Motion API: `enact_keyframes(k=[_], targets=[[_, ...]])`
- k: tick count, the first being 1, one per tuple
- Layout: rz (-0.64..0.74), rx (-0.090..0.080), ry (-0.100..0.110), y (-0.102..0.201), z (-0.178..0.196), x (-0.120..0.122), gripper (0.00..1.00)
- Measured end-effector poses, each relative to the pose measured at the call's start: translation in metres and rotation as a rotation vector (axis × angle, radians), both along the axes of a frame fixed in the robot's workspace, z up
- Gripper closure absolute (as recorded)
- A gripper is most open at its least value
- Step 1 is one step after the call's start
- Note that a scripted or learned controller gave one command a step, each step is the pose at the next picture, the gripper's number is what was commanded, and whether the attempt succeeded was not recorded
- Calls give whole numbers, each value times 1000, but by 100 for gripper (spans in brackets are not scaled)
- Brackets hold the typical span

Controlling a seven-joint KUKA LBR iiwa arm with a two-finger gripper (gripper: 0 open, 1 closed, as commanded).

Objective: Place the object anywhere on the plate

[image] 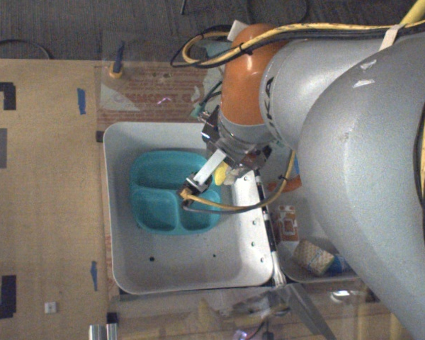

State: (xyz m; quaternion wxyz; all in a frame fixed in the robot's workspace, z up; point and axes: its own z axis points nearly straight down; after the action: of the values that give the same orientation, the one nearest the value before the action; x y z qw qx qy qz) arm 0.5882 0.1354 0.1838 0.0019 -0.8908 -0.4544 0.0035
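A teal plate [159, 204] with three compartments lies in the left white bin [198, 271], a little toward 11 o'clock from the bin's middle. Two smaller compartments run along the plate's 6 o'clock side and one larger compartment lies along its 12 o'clock side.

The grey arm [354, 140] reaches in from 3 o'clock, and its orange band sits over the bin's 12 o'clock wall. The gripper [234, 164] hangs below the band, over the plate's 2 o'clock edge. The wrist hides it from above, so whether it is open or closed cannot be told.

A small yellow object [219, 175] shows just beside the gripper, at the plate's 2 o'clock rim. Whether it is gripped, rests on the plate or hangs clear of it cannot be told.

The right bin [297, 273] is mostly covered by the arm. At its 6 o'clock end lies a tan packet [313, 256], and toward 11 o'clock from that a small brown box [289, 222] stands near the wall shared by the two bins. An orange thing [292, 181] shows farther toward 12 o'clock, half hidden by the arm.

On the wooden bench [42, 190], at 9 o'clock from the left bin, are two short strips of blue tape [81, 101].
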Motion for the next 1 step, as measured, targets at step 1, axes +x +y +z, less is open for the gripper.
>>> enact_keyframes(k=[1], targets=[[422, 3, -3, -73, 21, 5, 100]])
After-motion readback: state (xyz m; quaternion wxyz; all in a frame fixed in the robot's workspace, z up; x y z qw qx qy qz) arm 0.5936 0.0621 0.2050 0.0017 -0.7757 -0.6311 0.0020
